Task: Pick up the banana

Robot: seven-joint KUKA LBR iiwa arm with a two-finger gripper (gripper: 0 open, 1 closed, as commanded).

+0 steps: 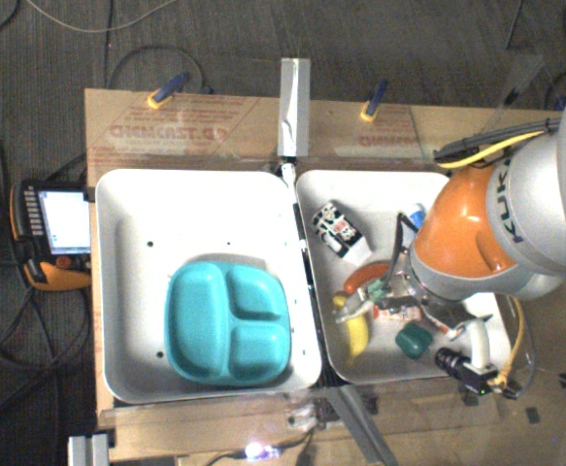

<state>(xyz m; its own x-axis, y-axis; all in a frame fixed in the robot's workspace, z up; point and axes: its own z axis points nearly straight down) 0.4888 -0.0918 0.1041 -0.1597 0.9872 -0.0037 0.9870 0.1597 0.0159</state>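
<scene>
Banana [356, 335] lay low in the right bin [314, 194], beside a red thing [364, 276] and a green block [414, 340]. Gripper [378, 301] hung just above it; whether closed or gripping, impossible to tell. No lift yet, by appearances.

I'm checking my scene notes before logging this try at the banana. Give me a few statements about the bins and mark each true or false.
1. The banana lies in the right bin. True.
2. The teal divided plate sits in the right bin. False: it sits in the left bin.
3. The gripper is over the right bin, close to the banana. True.
4. The banana rests on the teal plate. False: it lies on the bin floor near the left wall.
5. A black-and-white patterned carton lies in the right bin. True.
</scene>
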